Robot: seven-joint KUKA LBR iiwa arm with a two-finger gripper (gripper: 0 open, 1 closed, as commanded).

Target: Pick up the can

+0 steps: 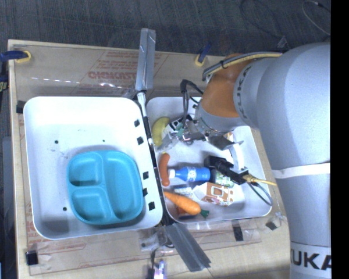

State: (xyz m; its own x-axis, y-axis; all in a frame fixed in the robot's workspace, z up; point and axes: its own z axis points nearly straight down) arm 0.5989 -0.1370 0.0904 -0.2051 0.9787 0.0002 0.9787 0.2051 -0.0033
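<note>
Lying nearest in the right bin [254, 151] is an orange carrot [183, 203], close to the front wall, with a bit of green at its end. Just beside it sits a white and orange packet [219, 194], and its print is too small to read. Behind the carrot, a blue and white tube lies on its side. I think this is the can [189, 174], but the view is too blurry to be sure. It lies in the middle of the right bin, with nothing gripping it. A red sausage [164, 168] lies at its white end, along the wall between the bins.

The left bin [46, 127] holds a blue tray [104, 185] with three hollows.

Farther back in the right bin, a yellow banana [159, 129] lies by the same wall. Some small shiny bits next to it are hard to make out. The arm [221, 95] reaches down here, and its big grey body covers the bin's right side. The jaws are low in the back of the bin, away from the can, and I cannot tell if they are spread or pressed together.

At the back, the bench [75, 68] has a blue clamp [14, 56] on its far left corner.
</note>
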